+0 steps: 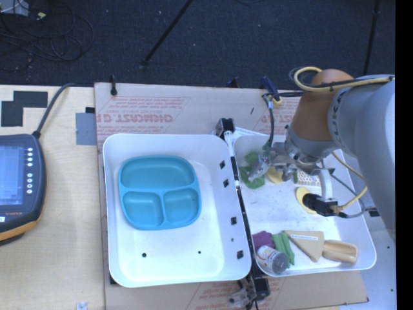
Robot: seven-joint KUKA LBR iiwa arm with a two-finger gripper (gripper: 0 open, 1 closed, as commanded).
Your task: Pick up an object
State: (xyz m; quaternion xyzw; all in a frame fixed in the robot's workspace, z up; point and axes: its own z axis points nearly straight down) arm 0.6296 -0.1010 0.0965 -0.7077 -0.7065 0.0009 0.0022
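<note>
My gripper (258, 168) is down in the upper left part of the right bin (361, 263), reaching in from the right. It sits right over a green object (253, 178) lying by the bin's left wall, and I cannot see whether it holds it. A small yellow piece (277, 175) lies just right of the gripper, and a yellow curved object (303, 194) lies a little further right, partly hidden by the wrist.
Along the right bin's front edge lie a purple item (261, 239), a green item (282, 247), a grey can (276, 261), a pale wedge (306, 243) and a tan roll (340, 252). The left bin (129, 263) holds a blue divided plate (159, 191). A tablet (16, 176) lies far left.
</note>
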